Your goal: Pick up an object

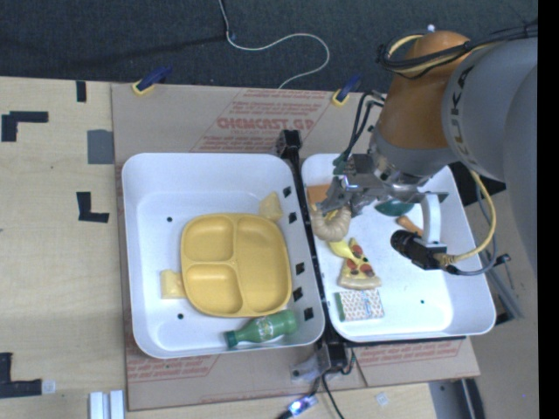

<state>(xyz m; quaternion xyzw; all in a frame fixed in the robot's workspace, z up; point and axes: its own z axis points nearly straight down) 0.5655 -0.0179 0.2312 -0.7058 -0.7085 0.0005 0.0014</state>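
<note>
Two white bins sit side by side. Over the right bin [454,308], the gripper [342,201] hangs low above a tan toy pastry [332,226]; whether it grips anything, I cannot tell. Nearby lie a pizza slice [359,273] and a checkered packet [360,304]. The left bin [148,182] holds a yellow divided plate [236,263] and a green bottle [262,330].

We record two shallow white bins side by side, the left bin [140,260] and the right bin [454,317], resting on a cardboard sheet [253,120] held by blue clamps [153,79]. A white cable [279,42] loops across the dark cloth [105,20] behind; black marks [87,208] show on the bench at left
</note>
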